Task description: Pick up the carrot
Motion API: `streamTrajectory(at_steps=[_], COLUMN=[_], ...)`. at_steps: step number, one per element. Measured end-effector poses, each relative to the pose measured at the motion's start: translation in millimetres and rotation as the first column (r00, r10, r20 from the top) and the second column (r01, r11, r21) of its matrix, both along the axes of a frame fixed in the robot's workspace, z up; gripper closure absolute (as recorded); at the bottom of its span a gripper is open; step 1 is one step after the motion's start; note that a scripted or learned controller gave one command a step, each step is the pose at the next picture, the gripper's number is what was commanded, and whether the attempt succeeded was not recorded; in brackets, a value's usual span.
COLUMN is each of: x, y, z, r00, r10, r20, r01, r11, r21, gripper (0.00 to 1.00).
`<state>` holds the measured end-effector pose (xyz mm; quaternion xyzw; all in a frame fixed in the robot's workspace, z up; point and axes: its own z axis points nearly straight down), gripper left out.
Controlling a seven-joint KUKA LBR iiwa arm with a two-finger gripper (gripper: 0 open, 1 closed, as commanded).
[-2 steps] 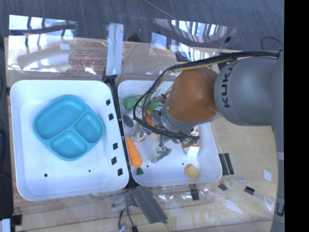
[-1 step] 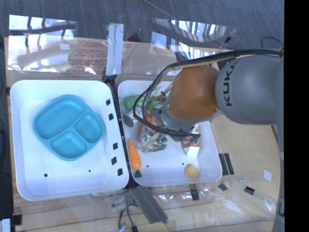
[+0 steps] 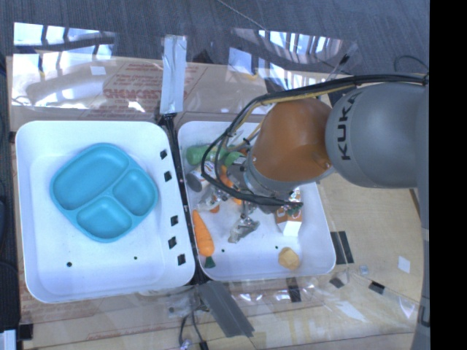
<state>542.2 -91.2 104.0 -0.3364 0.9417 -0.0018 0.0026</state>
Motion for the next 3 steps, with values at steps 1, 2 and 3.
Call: streamTrajectory(at_steps=[1, 2, 3], x=[33, 34, -10], y=[-7, -5, 30], z=[-11, -1, 112], r00=[0.992, 0.992, 0.923], r10=[0.123, 0.126, 0.384], r20=[-0.003, -0.001, 0.000], r01=[-0.123, -0.126, -0.384], r11=[0.992, 0.992, 0.923], r21=[0.002, 0.003, -0.001], gripper=[0.00, 1.00, 1.00])
